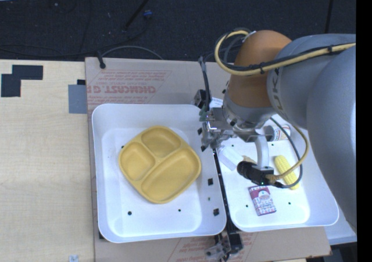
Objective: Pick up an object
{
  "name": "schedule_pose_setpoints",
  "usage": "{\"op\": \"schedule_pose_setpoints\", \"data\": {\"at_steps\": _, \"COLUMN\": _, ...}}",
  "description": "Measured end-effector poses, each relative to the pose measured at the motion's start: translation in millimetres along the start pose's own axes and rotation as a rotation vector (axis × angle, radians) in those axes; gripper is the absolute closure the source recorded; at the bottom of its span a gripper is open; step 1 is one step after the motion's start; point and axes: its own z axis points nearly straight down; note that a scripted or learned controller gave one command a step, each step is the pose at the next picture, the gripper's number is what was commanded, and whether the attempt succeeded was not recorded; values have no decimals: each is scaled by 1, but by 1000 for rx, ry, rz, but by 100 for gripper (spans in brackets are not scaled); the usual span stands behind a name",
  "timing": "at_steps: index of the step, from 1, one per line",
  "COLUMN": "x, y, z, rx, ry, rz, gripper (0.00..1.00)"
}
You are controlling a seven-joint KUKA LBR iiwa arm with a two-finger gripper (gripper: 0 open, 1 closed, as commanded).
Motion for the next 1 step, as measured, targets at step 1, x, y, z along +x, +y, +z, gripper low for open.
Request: {"op": "schedule_pose_setpoints", "data": {"at_steps": 1, "x": 43, "y": 17, "z": -16, "rx": -1, "ry": 1, "rz": -2, "gripper": 100}}
